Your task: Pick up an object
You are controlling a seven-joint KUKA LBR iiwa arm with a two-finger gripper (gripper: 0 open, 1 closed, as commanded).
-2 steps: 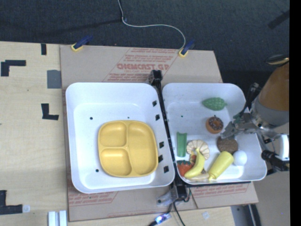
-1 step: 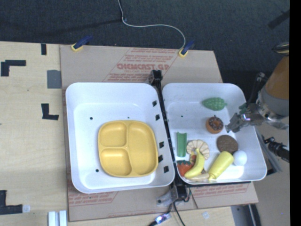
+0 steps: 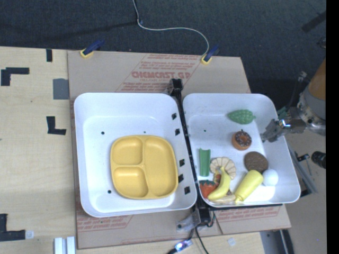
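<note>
Camera view, looking down at a slant on two white bins set side by side on a cardboard sheet (image 3: 159, 73). Left bin (image 3: 87, 142), centre-left of frame: holds one yellow divided plate (image 3: 143, 166) with three compartments, lying flat in its lower middle.

Right bin (image 3: 212, 107), centre-right of frame: holds the loose items. A green leafy piece (image 3: 240, 116) lies near the upper right corner. Below it is a small round brown and red piece (image 3: 241, 139). A dark brown disc (image 3: 256, 161) sits lower right, with a white ball (image 3: 270, 178) just beside it. A yellow bottle-shaped piece (image 3: 248, 184) lies tilted along the lower edge, next to a banana (image 3: 222, 187). A green stick (image 3: 204, 162) stands left of a tan ridged piece (image 3: 222, 165). A red item (image 3: 208, 188) is partly hidden at the lower left.

Gripper (image 3: 271, 130): at the right rim of the right bin, upper right portion, apart from the items. Finger opening cannot be told from this angle; nothing is seen held.

A white cable (image 3: 159, 28) runs across the dark floor at top of frame.
</note>
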